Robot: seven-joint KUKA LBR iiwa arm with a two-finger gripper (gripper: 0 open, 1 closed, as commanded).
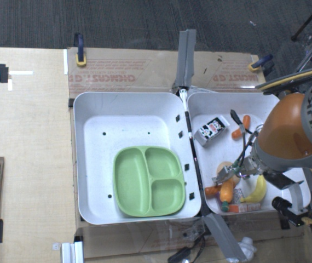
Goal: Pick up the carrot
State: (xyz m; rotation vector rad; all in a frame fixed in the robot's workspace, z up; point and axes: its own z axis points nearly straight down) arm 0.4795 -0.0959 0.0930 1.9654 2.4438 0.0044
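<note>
The carrot (226, 191) is a short orange piece lying near the front of the right bin (211, 100), with a second small orange piece (212, 190) touching its left side. My gripper (228, 172) hangs low just above the carrot's upper end, on the grey arm with the orange band (287, 127) that reaches in from the right. Whether it touches the carrot is unclear.
A yellow banana (259, 189) lies right of the carrot, with a small red and green item (234, 207) in front of it. A white carton (212, 129) and orange bits (239, 130) sit farther back. The left bin (90, 147) holds a green divided plate (149, 181).
</note>
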